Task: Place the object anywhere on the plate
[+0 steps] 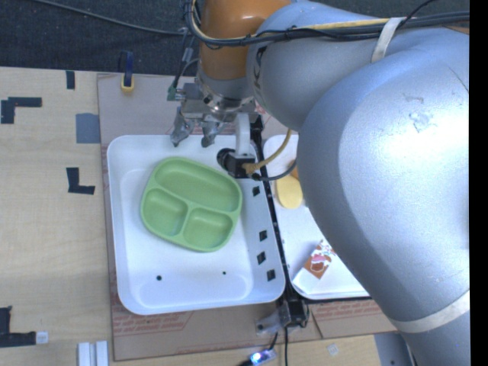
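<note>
Two shallow white bins sit side by side; the left bin bears a pale green plastic plate with three compartments, lying just below and in front of the two-finger gripper. That gripper hangs over the bin's far rim, fingers spread apart with nothing between them. To its right, in the other bin, lie a rounded yellow object and a small red-and-white packet, likely candidates for placing.
</note>
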Motion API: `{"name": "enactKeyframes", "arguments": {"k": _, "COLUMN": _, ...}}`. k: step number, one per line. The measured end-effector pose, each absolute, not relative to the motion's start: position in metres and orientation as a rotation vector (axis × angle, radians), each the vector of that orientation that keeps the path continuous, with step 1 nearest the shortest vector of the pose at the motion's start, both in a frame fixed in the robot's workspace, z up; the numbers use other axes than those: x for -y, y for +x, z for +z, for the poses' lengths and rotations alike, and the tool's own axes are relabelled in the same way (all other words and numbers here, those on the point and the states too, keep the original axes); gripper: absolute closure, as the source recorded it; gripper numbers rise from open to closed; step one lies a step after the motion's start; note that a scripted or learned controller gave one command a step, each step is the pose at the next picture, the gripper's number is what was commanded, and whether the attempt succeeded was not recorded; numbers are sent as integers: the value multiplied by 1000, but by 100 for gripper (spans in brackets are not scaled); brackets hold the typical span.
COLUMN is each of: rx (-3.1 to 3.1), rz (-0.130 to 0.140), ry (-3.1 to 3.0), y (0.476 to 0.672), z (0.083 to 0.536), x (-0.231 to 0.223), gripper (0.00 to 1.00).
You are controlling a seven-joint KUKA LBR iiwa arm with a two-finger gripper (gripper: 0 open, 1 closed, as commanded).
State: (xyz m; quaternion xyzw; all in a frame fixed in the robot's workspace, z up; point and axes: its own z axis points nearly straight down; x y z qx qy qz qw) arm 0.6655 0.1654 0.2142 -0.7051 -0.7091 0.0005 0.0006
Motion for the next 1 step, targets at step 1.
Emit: {"name": "enactKeyframes", "arguments": {"k": 1, "rx": 2224, "rz": 3, "ry": -2218, "y": 666, "z": 215, "x": -163, "gripper": 0}}
